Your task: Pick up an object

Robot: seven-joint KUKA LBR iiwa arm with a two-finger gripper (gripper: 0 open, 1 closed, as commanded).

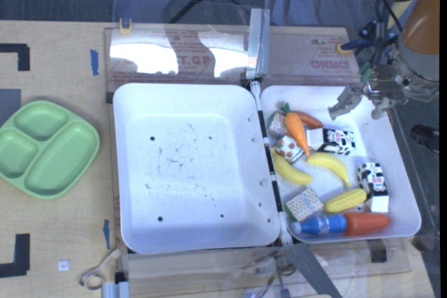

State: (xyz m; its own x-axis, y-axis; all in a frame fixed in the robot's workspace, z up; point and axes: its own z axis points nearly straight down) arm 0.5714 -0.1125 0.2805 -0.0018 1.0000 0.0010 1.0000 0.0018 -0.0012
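Lying mid-bin, orange carrot (296, 130) with green top, tilted.

orange carrot (296, 130), yellow banana (331, 165), blue bottle (323, 225), green plate (46, 147), white bins (133, 108)

bench (56, 234): pale wood, black marks, blue tape
on it: two white bins (188, 171) side by side; green divided plate (45, 148) at left

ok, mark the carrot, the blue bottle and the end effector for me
carrot (297, 132): camera view, middle of the orange body.
blue bottle (327, 225): camera view, middle of the blue body.
end effector (363, 104): camera view, midway between its fingertips, above the right bin's far side.
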